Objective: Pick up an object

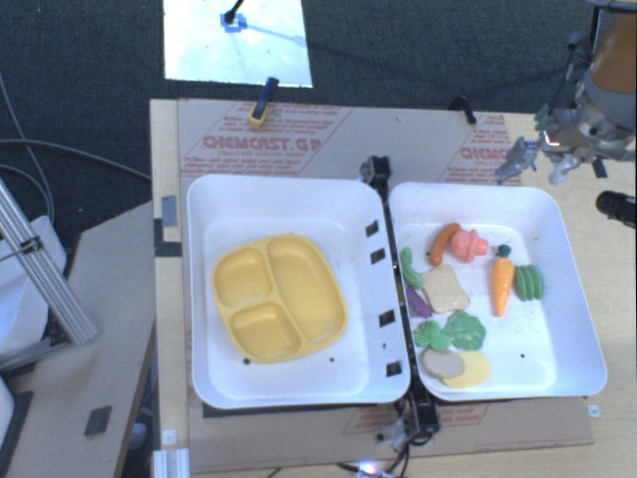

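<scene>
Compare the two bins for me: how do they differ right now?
The left bin holds a single yellow divided tray; the right bin holds a scatter of small toy foods, including a carrot and a bread slice. The pincer hovers just beyond the right bin's far edge, well away from the left bin. Both are shallow, white and rectangular, side by side.

So the left white bin [289, 192] has a yellow divided plate [279, 297] sitting in it, kinda tilted. Behind that bin there's a yellow-and-blue clamp [264, 103] on the cardboard sheet [299, 142], and further back a white paper square [237, 28].
</scene>
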Robot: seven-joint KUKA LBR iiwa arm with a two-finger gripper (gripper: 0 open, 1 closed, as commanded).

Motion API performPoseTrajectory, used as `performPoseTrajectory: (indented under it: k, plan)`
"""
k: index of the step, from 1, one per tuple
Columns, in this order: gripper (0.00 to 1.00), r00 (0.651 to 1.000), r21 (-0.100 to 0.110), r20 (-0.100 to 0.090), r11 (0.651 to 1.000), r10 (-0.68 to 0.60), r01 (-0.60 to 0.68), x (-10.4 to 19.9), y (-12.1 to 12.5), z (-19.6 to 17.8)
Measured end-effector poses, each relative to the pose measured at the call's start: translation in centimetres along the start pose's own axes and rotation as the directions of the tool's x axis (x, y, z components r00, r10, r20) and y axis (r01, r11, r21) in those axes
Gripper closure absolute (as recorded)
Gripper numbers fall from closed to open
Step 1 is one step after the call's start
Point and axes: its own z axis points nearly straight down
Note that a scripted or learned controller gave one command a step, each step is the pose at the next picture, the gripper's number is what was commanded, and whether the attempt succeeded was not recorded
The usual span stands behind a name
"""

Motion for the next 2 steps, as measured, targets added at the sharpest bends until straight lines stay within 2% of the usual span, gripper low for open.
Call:
performPoseTrajectory:
  k: [1, 2]
  plan:
    - [0.0, 1.0, 0.01, -0.002, 1.0, 0.005, -0.005, -3.3, -3.8, 12.6]
    - [0.0, 1.0, 0.003, -0.001, 1.0, 0.002, -0.002, -3.1, -5.1, 17.1]
